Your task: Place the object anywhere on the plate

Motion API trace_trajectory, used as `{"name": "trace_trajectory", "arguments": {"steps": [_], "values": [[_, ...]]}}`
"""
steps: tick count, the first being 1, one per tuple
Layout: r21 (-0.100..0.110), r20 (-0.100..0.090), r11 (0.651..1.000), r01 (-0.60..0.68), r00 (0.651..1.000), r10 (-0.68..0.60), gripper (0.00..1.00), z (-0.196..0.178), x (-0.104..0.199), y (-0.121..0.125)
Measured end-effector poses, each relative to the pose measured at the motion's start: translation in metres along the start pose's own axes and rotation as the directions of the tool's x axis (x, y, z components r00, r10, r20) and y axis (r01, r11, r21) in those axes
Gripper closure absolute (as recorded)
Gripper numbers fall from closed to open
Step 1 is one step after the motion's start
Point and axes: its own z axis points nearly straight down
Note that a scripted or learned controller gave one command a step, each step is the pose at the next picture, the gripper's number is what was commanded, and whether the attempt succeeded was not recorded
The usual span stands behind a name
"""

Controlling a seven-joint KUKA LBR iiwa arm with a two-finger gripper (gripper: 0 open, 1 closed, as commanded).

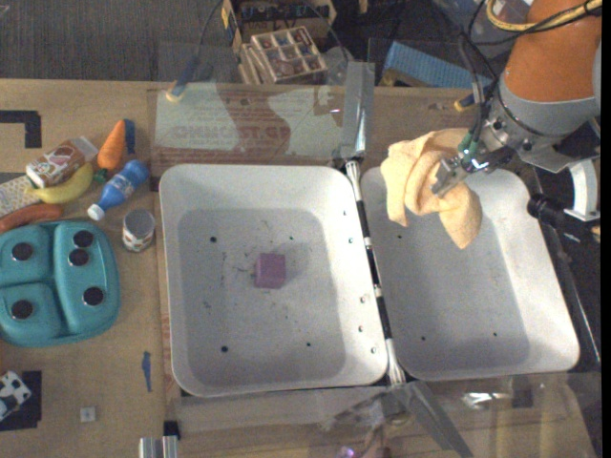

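Yellow cloth [427,187] drapes from the gripper [449,175] — fingertips buried in folds.

The arm [563,36] has a broad, rounded orange band, glossy under the light, set above a smooth grey wrist section that tapers downward. Dark cables, one with a yellowish run alongside it, loop over the orange part near the top. Below the grey shell sits the gripper [456,172], a small metallic assembly with slim silvery parts and a speck of green.
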Motion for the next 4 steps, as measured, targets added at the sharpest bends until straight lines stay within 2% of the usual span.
{"name": "trace_trajectory", "arguments": {"steps": [1,2,3,4], "values": [[-0.001,0.001,0.999,-0.034,0.999,0.034,1.0,-0.152,-0.024,0.044],[0.002,-0.001,1.0,-0.029,1.0,0.029,1.0,0.005,0.035,0.083],[0.002,-0.002,0.996,0.085,0.996,-0.085,1.0,0.1,0.086,0.059],[0.004,-0.003,0.988,-0.153,0.988,0.153,1.0,0.1,0.045,-0.041]]}}
